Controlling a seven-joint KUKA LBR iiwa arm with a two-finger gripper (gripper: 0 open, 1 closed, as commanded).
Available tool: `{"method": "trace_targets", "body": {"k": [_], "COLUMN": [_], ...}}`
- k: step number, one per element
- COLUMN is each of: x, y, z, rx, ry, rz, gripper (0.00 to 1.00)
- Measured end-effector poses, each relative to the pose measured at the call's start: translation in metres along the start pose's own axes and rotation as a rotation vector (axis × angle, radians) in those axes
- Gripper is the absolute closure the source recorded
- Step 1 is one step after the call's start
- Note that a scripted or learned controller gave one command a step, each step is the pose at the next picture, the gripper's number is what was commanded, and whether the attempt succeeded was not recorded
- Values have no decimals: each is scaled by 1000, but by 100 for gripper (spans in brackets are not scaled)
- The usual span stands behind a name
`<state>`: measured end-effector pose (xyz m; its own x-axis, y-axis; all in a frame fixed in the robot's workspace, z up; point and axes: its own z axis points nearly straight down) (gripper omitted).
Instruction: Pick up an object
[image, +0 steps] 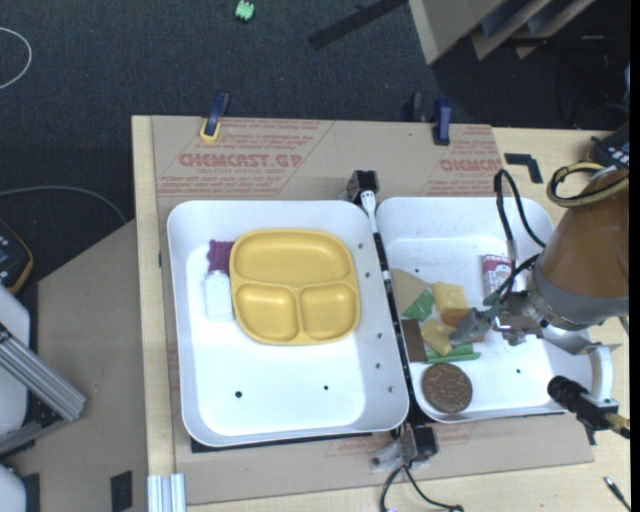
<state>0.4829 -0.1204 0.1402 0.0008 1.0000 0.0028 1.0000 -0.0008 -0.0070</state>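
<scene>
The right bin holds a small heap of objects: a yellow block, a green piece, a tan wedge, a green stick, a round brown disc and a red-and-white packet. My gripper is low in this bin, at the right side of the heap, close by the yellow block and green stick. The arm covers the bin's right part.
The left bin holds a yellow three-compartment tray, with a purple item and a white item at its left. Clamps stand at the board's far edge. Cables lie at the bench's front.
</scene>
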Motion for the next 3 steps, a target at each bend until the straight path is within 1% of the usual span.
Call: {"method": "trace_targets", "body": {"k": [1, 2, 3], "x": [0, 0, -1], "y": [0, 2, 3], "z": [52, 38, -4], "rx": [-5, -12, -12], "ry": [-1, -4, -5], "rz": [1, 1, -1], "gripper": [0, 100, 100]}}
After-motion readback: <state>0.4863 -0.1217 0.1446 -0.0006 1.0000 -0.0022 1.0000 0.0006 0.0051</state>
